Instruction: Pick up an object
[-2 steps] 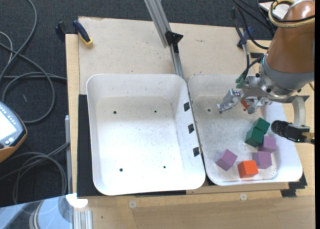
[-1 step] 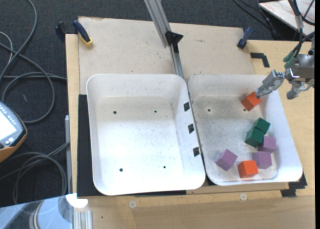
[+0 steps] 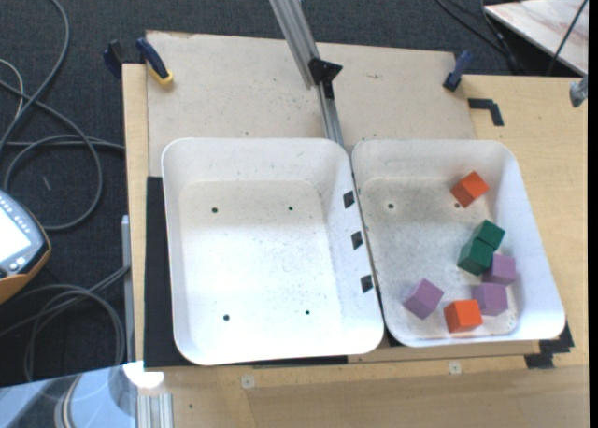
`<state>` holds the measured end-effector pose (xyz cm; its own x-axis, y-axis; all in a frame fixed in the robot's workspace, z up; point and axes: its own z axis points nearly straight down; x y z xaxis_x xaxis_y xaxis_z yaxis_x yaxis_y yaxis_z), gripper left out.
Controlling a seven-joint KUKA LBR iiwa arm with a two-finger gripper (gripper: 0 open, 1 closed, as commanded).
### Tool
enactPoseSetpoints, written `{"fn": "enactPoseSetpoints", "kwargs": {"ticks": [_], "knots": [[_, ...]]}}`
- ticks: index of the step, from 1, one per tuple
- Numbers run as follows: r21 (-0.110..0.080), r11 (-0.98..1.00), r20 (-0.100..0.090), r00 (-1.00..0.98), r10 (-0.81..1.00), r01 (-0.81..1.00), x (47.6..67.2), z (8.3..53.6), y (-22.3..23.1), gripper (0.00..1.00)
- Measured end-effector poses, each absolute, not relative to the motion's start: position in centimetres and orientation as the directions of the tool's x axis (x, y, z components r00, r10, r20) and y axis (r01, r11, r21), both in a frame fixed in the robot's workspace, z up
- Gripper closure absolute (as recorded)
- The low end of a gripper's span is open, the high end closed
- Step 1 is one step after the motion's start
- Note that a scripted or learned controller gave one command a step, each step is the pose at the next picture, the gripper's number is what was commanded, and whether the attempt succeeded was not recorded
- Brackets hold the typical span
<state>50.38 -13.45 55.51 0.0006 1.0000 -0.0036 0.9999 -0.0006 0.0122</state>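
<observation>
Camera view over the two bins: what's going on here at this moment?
Nothing is being handled right now. The right bin holds all the small blocks: an orange block near its far side, two green blocks touching each other, three purple blocks and a second orange one toward the near edge. The left bin sits beside it. No block has been lifted, so the pick has not begun.

Illumination is even and moderately bright, diffuse from overhead. The left bin (image 3: 262,258) floor reads near overexposed, washed pale at its centre. Shadows are soft and short beneath the blocks (image 3: 481,247) in the right bin (image 3: 402,221). A glare patch sits at the lower left frame corner. Focus is slightly soft throughout; fine detail is grainy.
</observation>
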Motion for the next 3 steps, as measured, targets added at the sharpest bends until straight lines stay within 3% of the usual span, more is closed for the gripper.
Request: {"fn": "enactPoseSetpoints", "kwargs": {"ticks": [1, 2, 3], "knots": [[0.004, 0.006, -0.001, -0.006, 1.000, 1.000, 53.7, 55.0, -8.4, 0.00], [0.004, 0.008, 0.001, -0.008, 1.000, 1.000, 59.7, 54.9, -2.2, 0.00], [0.000, 0.005, 0.002, -0.005, 1.000, 1.000, 54.1, 55.2, 1.4, 0.00]]}}
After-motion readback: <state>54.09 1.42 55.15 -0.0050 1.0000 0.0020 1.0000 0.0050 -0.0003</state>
